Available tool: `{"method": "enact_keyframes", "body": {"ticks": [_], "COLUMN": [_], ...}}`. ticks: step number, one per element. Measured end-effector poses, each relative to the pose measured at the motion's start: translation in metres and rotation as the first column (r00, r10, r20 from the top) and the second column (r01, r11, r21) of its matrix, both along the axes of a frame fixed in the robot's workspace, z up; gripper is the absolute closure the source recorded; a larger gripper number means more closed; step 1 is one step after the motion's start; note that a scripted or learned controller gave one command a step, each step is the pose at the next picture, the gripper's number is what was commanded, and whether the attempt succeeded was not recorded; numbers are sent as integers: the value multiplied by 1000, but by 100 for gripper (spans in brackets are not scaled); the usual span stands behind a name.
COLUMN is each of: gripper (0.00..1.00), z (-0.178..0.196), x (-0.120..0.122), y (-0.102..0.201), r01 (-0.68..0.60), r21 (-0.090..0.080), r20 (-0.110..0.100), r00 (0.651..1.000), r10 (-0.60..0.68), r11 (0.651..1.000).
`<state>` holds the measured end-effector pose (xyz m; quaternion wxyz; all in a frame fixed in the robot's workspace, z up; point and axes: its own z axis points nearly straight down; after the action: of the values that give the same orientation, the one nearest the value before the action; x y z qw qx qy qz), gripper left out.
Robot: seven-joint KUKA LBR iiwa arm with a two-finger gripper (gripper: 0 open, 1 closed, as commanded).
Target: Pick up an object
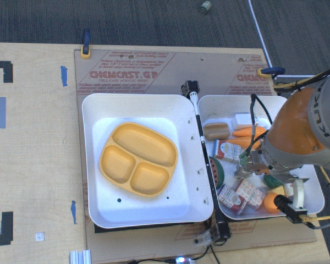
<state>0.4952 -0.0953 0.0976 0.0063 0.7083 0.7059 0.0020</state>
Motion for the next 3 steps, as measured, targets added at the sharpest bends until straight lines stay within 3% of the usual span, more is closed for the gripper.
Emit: {"method": "enact_keyframes", "body": {"ticks": [1, 2, 3], "gripper": [100, 100, 0], "z": [-11, 87, 87], "x": [7, -15, -15], "y": [-2, 86, 85], "r01": [-3, -5, -5], "r21": [7, 7, 7], "r20": [-11, -10, -10], "r00": [1000, 1000, 1000], "r10": [3, 5, 5], "r11": [1000, 1000, 1000]}}
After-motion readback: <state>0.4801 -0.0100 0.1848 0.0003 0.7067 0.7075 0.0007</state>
